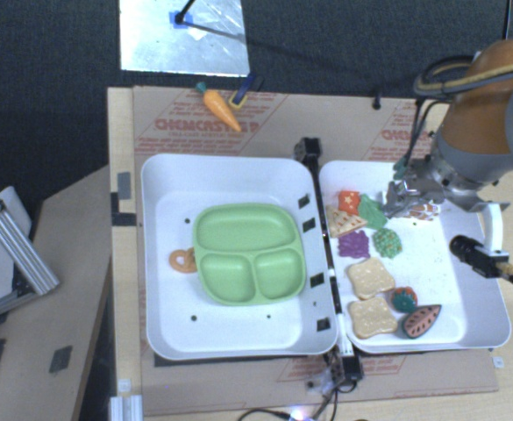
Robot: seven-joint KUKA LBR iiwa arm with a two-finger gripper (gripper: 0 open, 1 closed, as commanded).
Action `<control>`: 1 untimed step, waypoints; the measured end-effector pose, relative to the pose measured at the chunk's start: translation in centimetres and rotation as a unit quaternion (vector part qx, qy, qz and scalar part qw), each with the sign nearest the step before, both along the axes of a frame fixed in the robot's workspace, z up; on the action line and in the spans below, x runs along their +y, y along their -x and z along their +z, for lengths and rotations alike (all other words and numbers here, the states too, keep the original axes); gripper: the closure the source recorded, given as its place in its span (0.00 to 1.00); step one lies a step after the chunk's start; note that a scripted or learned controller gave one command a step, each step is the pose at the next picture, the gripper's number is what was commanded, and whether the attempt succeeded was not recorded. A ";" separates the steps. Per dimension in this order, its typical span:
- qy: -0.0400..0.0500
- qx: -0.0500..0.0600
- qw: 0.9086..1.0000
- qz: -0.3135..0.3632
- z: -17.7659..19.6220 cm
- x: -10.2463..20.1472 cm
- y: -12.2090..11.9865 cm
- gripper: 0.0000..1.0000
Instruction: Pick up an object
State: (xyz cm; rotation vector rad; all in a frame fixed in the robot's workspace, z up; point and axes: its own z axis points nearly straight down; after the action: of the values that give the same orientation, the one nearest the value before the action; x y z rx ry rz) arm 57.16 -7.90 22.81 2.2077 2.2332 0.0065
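cardboard (pixel 238 117) under bins reads "chemcast" in red; end effector (pixel 402 193) over rt bin, grip state unclear.

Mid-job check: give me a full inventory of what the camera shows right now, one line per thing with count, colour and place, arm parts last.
Bins: 2, white, side by side on the bench.
Divided plate: 1, light green, in the left bin.
Pretzel-like piece: 1, tan, left bin, left of the plate.
Toast slices: 2, beige, right bin, lower middle.
Purple piece: 1, right bin, above the toast.
Waffle piece: 1, tan, right bin near the divider.
Red piece: 1, red-orange, right bin, top.
Green leafy pieces: 2, right bin, below the gripper.
Brown leaf-shaped piece: 1, right bin, bottom.
Small teal and red piece: 1, beside it.
Carrot: 1, orange, on the cardboard behind the bins.
Gripper: 1, grey, over the right bin's upper part.
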 end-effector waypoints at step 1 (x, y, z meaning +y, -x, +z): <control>0.000 0.001 1.000 -0.001 -1.0 4.9 -1.8 1.00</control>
State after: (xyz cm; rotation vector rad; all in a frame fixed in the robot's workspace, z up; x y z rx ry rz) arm 58.95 -3.00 21.78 2.2099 2.2315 0.0045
